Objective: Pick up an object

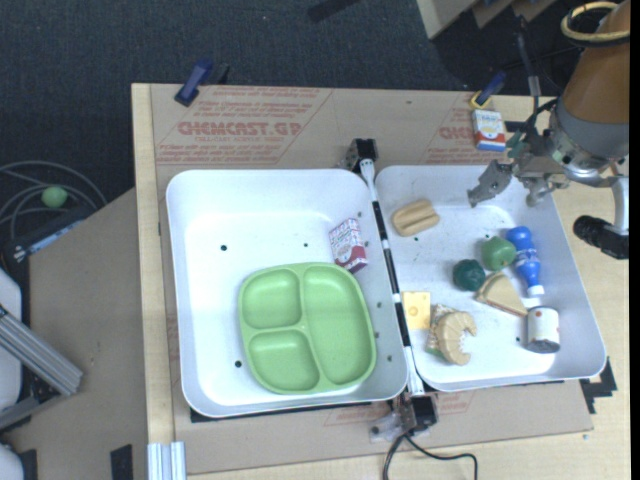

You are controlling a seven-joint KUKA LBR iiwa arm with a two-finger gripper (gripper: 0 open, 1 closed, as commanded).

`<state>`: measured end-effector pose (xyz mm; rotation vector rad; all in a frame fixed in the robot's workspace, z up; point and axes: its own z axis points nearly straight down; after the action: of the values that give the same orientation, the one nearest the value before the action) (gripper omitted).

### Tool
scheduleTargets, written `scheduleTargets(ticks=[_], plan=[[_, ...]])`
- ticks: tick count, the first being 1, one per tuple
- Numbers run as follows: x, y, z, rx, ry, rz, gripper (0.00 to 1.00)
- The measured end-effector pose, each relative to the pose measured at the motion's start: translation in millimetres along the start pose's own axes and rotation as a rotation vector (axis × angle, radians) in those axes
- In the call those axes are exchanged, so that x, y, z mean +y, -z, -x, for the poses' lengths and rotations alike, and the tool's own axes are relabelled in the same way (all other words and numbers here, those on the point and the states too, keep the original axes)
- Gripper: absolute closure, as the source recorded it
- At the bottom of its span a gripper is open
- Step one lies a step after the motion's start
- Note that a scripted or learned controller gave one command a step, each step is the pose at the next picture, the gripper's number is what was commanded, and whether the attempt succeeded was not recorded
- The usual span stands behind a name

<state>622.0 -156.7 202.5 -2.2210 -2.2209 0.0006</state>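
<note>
From the overhead camera, the gripper (512, 186) is hanging over the far edge of the right bin (582, 353), fingers spread apart and gripping nothing. Directly beneath it the bin floor is lying bare, with the tan bread-like block (415, 217) sitting to its left near the divider. Nearer the front, the objects are crowding together: a green ball (497, 253) and a darker green ball (468, 274) are sitting just beside a blue-and-white bottle (525, 260), with a white cylinder (541, 329) near the front right rim, a tan wedge (499, 294) between them, and a yellow card (415, 311) and a beige lumpy piece (452, 334) by the divider. In the left bin (190, 268), a green divided plate (302, 326) is taking up the front half, and a small red-and-white carton (347, 244) is standing near the divider; the back half is offering open floor. Both bins are resting on a brown cardboard sheet (240, 123) over dark carpet (80, 28).
</note>
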Motion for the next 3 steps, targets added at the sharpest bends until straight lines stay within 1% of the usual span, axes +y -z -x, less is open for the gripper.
scheduleTargets(ticks=[1, 2, 3], plan=[[-25.5, -94.4, 16.8, 0.000, -0.001, -0.002, 0.00], [-55.5, -118.6, -29.0, 0.001, 0.001, -0.002, 0.00], [-54.9, -108.1, -28.3, 0.000, -0.001, 0.001, 1.00]])
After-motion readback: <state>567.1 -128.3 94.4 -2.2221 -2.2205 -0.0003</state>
